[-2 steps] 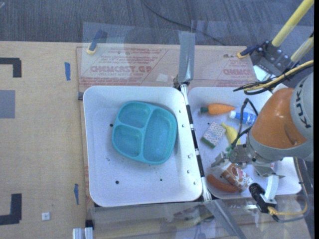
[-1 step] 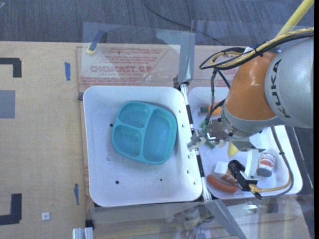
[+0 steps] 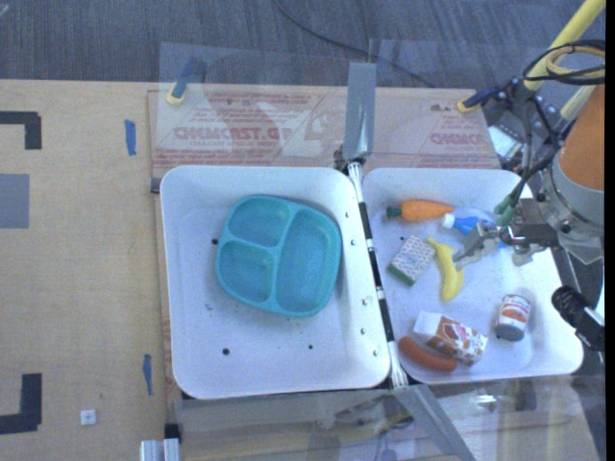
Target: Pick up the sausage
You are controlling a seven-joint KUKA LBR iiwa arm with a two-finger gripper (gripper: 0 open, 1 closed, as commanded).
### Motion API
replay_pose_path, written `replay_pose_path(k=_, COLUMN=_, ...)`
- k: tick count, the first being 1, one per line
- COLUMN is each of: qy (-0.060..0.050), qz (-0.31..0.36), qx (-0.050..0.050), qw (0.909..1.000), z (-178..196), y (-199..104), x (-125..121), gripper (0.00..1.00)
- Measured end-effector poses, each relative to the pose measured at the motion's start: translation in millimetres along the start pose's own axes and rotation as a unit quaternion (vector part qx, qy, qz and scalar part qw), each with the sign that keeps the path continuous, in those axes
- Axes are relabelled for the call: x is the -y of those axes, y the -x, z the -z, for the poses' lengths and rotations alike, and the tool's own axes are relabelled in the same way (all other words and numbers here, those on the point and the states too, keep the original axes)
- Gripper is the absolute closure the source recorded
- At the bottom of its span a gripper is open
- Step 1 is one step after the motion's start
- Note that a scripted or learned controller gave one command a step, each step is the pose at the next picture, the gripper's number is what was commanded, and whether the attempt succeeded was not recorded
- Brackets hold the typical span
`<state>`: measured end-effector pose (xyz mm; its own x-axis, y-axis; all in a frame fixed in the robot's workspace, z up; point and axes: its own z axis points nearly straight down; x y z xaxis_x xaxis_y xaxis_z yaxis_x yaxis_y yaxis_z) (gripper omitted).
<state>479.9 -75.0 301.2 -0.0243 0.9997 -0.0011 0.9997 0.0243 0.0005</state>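
Your wooden bench carries two white bins side by side — left bin, right bin — with blue tape strips on its left part.

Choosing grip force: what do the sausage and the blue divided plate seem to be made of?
The sausage looks like moulded toy plastic: uniform red-brown with a smooth, slightly glossy skin, though soft rubber can't be excluded. The blue divided plate appears to be rigid plastic with a matte-satin finish: even teal colour and rounded moulded ridges between compartments.

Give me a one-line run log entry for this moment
task: pick up sausage | sausage: right bin front edge, not held | gripper: above banana, away from sausage | left bin: blue plate
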Motion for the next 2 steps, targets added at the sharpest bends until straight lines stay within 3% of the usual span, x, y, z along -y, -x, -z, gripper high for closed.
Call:
replay_pose_path(k=1, qy=-0.001, qz=0.048, qx=-0.001, qw=0.9988, z=-112, y=-83, x=-1, gripper=0.00)
replay_pose_path(k=2, qy=0.000, qz=0.036, qx=0.000, qw=0.9994, z=-117, y=-132, x=-72, gripper=0.00)
